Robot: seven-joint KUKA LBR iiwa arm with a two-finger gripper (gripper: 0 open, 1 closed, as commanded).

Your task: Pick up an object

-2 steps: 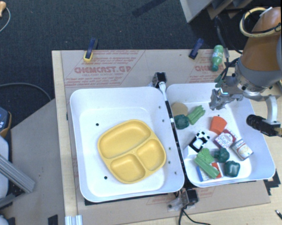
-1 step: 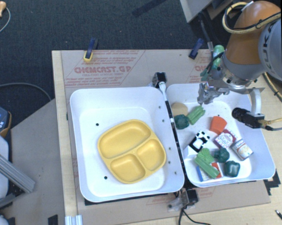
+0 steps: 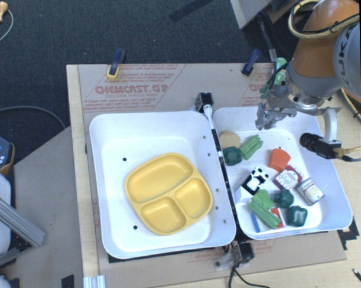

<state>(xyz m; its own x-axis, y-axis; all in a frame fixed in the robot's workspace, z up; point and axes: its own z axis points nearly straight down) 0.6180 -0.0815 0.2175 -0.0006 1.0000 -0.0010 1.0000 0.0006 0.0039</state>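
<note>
Arm enters from 3 o'clock; gripper [image 3: 267,121] hangs over the right bin's [image 3: 333,207] 12 o'clock rim, likely staged above the clutter before a descent. Whether it is parted or closed: cannot tell; nothing visibly held. Candidate objects lie below in that bin: green pod [image 3: 251,146], tan disc [image 3: 229,139], orange block [image 3: 279,159], black-and-white piece [image 3: 255,180], small can [image 3: 311,191]. Left bin [image 3: 112,231] holds a yellow divided tray [image 3: 168,193].
</note>
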